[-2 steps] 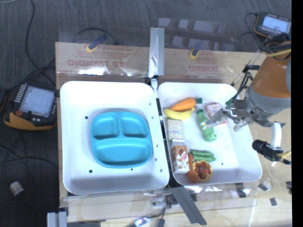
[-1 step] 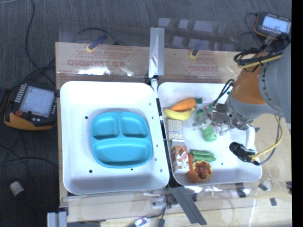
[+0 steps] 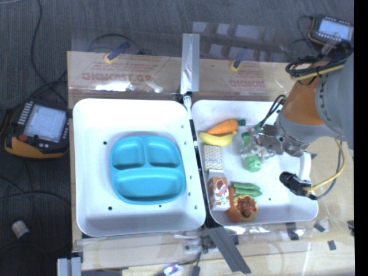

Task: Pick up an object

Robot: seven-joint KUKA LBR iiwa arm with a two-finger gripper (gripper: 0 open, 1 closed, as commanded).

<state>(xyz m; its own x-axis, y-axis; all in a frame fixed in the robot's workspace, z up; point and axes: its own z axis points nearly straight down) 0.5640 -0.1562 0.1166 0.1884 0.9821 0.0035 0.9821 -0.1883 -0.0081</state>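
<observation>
The gripper (image 3: 253,147) is hanging low in the right bin (image 3: 299,211), right over a small green object (image 3: 252,163), and whether it is gripping anything cannot be told from here. Just left, the carrot (image 3: 223,126) is lying above the banana (image 3: 216,138). Toward the front, a green bean pod (image 3: 246,188) is sitting beside a juice carton (image 3: 218,192). In the left bin (image 3: 92,211), a blue divided plate (image 3: 148,168) is resting.

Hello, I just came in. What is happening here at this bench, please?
A robot arm reaches from the right into the right bin, which holds toy food. Its gripper sits low over a green item, near a carrot and a banana. Whether it grips anything is unclear. The left bin holds a blue divided tray.
</observation>
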